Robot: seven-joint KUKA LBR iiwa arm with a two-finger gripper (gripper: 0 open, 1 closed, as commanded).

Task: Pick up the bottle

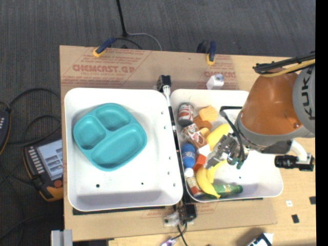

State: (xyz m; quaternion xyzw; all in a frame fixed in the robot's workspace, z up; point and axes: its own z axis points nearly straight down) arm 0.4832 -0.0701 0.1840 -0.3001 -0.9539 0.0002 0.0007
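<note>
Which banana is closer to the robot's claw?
The upper banana, lying just beside the end effector. The other banana lies lower down, against the green bottle at the bin's front edge.

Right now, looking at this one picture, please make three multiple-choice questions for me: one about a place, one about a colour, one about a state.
1. In which bin does the divided plate lie?
A. The left bin
B. The right bin
C. On the cardboard outside the bins

2. What colour is that plate?
A. Red
B. Teal
C. Black

3. How does the green bottle rest?
A. Upright in a corner
B. On its side near the front wall of its bin
C. On the plate

Answers:
1. A: the plate sits by itself in the left bin.
2. B: it is a plain blue-green all over.
3. B: the bottle lies flat along the front wall of the right bin, next to a banana, with the claw above the pile of items behind it.
</note>
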